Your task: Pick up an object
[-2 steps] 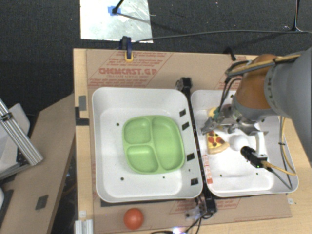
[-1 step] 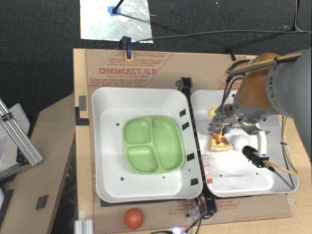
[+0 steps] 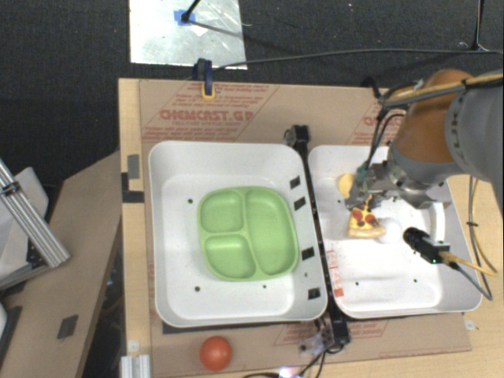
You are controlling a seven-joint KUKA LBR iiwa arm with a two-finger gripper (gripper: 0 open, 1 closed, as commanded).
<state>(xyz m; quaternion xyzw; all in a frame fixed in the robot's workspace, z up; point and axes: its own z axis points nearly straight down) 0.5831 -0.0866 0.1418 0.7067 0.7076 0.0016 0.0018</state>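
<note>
While the gripper point(image 3: 364, 198) hangs over a pizza slice point(image 3: 365, 224) in the right bin point(image 3: 394, 290), poised to grab, its grip cannot be told.

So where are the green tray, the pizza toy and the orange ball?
Green tray point(image 3: 247, 232): camera view, on the divider where its compartments meet.
Pizza toy point(image 3: 365, 224): camera view, on the slice's middle, right bin.
Orange ball point(image 3: 216, 353): camera view, on its centre, on the bench below the left bin.
</note>
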